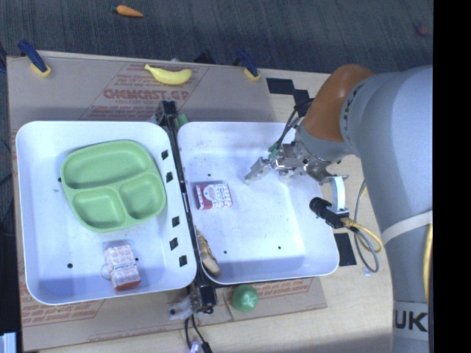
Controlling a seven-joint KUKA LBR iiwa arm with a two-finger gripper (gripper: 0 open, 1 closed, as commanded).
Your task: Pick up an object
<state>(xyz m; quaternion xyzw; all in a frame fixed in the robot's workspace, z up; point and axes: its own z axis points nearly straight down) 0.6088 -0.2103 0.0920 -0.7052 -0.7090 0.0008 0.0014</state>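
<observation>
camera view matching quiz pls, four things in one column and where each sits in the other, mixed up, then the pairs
Things:
1. green divided tray
2. banana
3. green ball
4. gripper

Places:
A. on the cardboard beyond the bins
B. over the right bin
C. in the left bin
D. on the cardboard at the near edge, below the right bin

Pairs: 1-C, 2-A, 3-D, 4-B

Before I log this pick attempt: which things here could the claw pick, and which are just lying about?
Part of the job:
claw, over the right bin
red-and-white packet, in the right bin
small carton, in the left bin
green divided tray, in the left bin

Just lying about:
banana
green ball
orange piece on the floor
</observation>
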